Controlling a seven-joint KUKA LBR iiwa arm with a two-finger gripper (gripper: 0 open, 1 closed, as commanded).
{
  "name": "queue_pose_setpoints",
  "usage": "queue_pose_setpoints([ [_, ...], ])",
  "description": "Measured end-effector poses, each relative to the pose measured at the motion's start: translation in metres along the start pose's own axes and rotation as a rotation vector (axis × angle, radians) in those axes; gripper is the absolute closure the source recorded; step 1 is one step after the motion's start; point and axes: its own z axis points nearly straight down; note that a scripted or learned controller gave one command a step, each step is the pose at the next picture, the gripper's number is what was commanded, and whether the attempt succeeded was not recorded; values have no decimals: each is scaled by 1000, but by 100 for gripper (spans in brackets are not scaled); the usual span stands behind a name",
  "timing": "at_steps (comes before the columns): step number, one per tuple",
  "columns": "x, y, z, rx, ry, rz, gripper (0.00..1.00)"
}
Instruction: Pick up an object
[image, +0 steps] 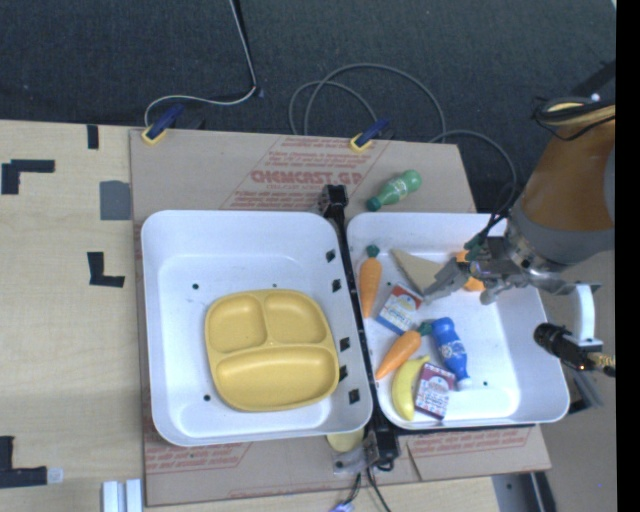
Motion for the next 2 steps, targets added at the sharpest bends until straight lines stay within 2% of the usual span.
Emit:
queue_pose_setpoints([
  [1, -6, 0, 122, -20, -11, 4, 0],
  [2, -12, 14, 150, -5, -5, 1, 0],
])
